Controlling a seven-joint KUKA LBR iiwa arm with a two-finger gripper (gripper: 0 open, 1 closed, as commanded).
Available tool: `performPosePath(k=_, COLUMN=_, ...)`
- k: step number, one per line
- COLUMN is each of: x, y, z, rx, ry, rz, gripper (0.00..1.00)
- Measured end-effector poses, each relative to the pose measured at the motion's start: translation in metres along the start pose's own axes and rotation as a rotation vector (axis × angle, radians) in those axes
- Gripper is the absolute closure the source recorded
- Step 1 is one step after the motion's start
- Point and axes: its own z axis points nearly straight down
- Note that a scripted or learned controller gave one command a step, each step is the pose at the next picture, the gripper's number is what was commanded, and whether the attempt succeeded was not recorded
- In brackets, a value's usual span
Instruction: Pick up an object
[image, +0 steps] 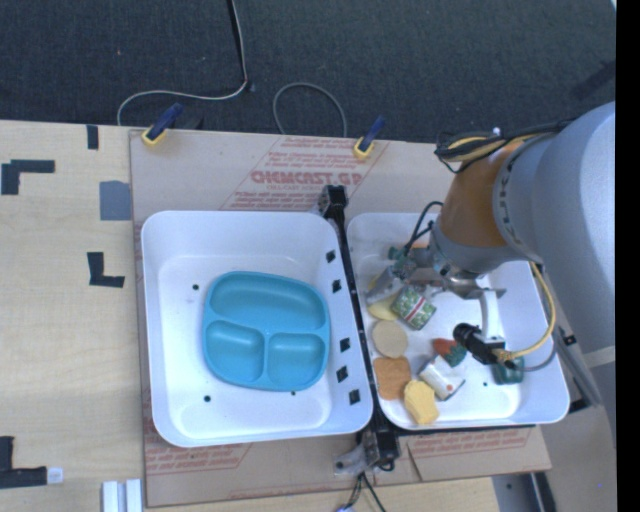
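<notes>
Arm (545, 200) in from the right, over the right bin (535, 400). Left bin (160, 300) w/ blue tray (265, 330), well away from the fingers. Gripper (412, 285) low among the clutter; can't tell if fingers are spread or pinching. Green can (415, 308) right at the tips, tan disc (390, 340) just below, yellow lump (421, 402) further down.

Left white bin (170, 260) holds a blue divided tray (266, 331), lying flat near centre. Both bins sit on a cardboard sheet (240, 175), clamped at its far edge by yellow-handled clamp (158, 128) and blue-handled clamp (368, 137). Wooden surface (60, 330) beneath.
</notes>
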Motion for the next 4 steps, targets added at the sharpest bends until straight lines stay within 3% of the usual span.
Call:
performPosePath(k=1, x=-0.001, y=0.001, z=-0.011, rx=-0.001, ry=0.000, rz=0.001, gripper=1.00)
performPosePath(k=2, x=-0.001, y=0.001, z=-0.011, rx=0.000, ry=0.000, rz=0.000, gripper=0.00)
performPosePath(k=3, x=-0.001, y=0.060, z=-0.014, rx=0.017, ry=0.006, rz=0.000, gripper=0.00)
performPosePath(k=4, x=-0.033, y=0.068, z=0.005, rx=0.050, ry=0.022, rz=0.005, gripper=0.00)
